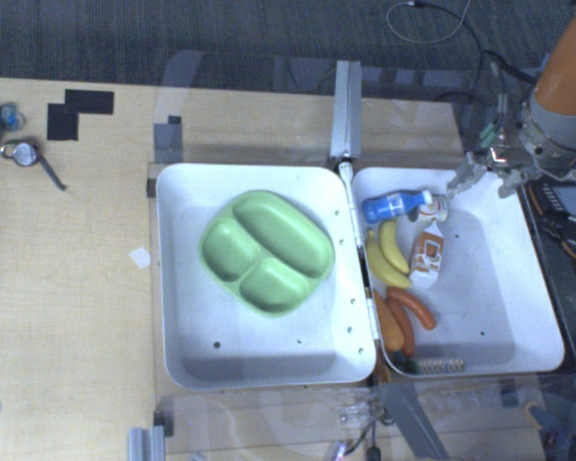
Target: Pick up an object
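From where I stood, the table (67, 286) carried two white bins: the left bin (178, 353) held a green divided plate (267, 251), and the right bin (528, 325) held every candidate crowded against its left wall, with nothing lifted yet. The grey arm (562, 113) hung over that bin's far right corner, its gripper (484, 173) near the rim; I could not tell how it was set. The yellow banana (388, 254), blue bottle (396, 206), orange-and-white pouch (427, 257) and sausage (412, 307) lay apart from it, so the pick seemed undone.
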You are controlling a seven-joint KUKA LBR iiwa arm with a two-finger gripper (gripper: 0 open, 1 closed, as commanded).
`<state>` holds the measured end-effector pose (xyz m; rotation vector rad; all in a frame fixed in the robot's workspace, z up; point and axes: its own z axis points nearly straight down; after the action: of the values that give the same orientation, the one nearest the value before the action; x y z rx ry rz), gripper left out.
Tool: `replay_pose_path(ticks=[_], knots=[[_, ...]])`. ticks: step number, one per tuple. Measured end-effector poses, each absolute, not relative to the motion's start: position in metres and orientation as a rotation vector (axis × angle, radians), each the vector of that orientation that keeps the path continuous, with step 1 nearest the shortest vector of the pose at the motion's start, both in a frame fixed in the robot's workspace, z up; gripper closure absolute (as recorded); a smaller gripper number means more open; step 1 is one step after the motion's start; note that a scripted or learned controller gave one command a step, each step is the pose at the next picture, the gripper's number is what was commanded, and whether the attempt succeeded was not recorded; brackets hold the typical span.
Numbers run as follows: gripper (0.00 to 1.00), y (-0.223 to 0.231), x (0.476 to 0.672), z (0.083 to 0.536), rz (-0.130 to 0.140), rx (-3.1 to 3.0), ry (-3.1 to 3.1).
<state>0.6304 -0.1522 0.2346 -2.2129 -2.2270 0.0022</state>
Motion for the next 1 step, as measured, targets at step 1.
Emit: replay_pose_path(ticks=[1], knots=[[0.00,-0.1381,0.6477,0.0979,0.001,-2.156,-2.283]])
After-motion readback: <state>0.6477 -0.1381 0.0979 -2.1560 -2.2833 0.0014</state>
